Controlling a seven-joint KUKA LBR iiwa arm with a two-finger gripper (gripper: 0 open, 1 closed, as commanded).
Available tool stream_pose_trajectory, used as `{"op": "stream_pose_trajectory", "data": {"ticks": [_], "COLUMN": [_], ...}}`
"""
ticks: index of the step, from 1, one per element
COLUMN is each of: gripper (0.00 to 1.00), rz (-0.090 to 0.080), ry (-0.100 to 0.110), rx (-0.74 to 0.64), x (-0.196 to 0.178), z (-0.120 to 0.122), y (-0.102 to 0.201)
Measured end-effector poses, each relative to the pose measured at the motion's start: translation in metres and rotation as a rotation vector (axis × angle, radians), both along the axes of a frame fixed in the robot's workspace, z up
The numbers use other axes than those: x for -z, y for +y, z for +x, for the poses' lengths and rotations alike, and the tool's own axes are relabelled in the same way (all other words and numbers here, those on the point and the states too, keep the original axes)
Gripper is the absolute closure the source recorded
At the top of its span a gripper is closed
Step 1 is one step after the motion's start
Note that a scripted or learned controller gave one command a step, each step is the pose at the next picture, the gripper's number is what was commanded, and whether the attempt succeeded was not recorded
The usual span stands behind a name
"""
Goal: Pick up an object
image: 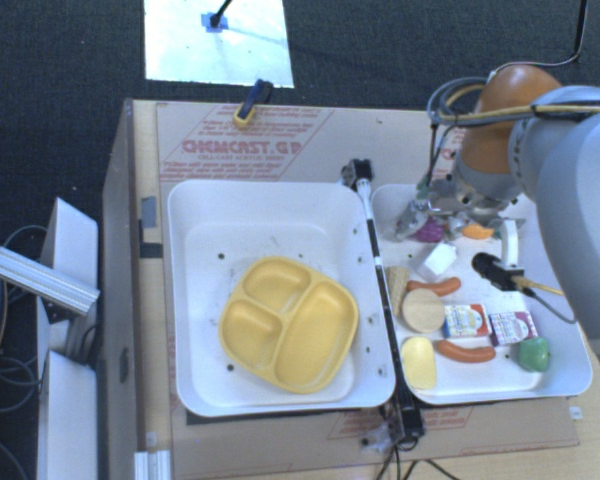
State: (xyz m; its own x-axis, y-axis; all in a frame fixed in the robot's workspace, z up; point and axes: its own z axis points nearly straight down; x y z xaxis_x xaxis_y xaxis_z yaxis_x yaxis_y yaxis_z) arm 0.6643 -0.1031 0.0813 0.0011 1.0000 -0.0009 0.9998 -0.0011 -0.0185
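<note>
Toward the table's right edge, you see the jaws (pixel 427 220) low in the right bin (pixel 572 373), over a small magenta piece (pixel 432 232) near its far-left corner; whether they are open or closed, you cannot tell. Left bin (pixel 195 268) holds a yellow divided tray (pixel 289 323).

Reaching in from the right, grey arm (pixel 570 158) bulky and close to the camera. Orange band (pixel 505 103) above the wrist, cables looped round it. Wrist pointing down and leftward, gripper (pixel 427 223) low at the upper left of the right-hand side (finger state hard to read from this angle, blurred by metal parts).
</note>
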Motion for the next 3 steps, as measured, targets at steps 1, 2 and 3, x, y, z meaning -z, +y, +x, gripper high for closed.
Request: {"op": "stream_pose_trajectory", "data": {"ticks": [1,2,3], "gripper": [0.0,0.0,0.0], "rz": [0.001,0.001,0.003], "ry": [-0.019,-0.02,-0.007], "rx": [-0.002,-0.004,-0.002], "x": [-0.003,-0.003,-0.002], "z": [-0.07,-0.042,0.002], "y": [0.015,0.006,0.01]}}
